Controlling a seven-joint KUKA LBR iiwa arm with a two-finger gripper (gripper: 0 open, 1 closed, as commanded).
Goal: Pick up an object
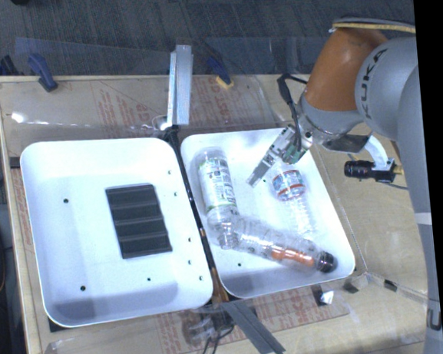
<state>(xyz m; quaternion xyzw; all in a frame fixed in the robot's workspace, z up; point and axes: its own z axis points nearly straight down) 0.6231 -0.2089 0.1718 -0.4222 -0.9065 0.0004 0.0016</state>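
Two white bins are seen side by side on the bench. In the left bin (pixel 56 225) a dark ribbed block (pixel 138 220) lies flat near the middle. The right bin (pixel 246 286) holds three clear plastic bottles: one with a pale label (pixel 216 184) lying lengthwise beside the dividing wall, a smaller one (pixel 294 201) toward the far right side, and a third with an orange patch and a dark cap (pixel 278 251) stretched slantwise across the near part, its neck end close to the first bottle's base.

The gripper (pixel 261 172) is held over the upper part of the right bin, between the labelled bottle and the small bottle, its fingers pointing down and to the left. How far the fingers are parted cannot be told from this slanted view; nothing is seen between them, and no bottle is lifted off the bin floor.

The task is judged to be at its early part: the arm is placed above the objects, but no grasp is made. What is left appears to be the descent onto a bottle, probably one of the two just beside the gripper, the closing, and the lift.
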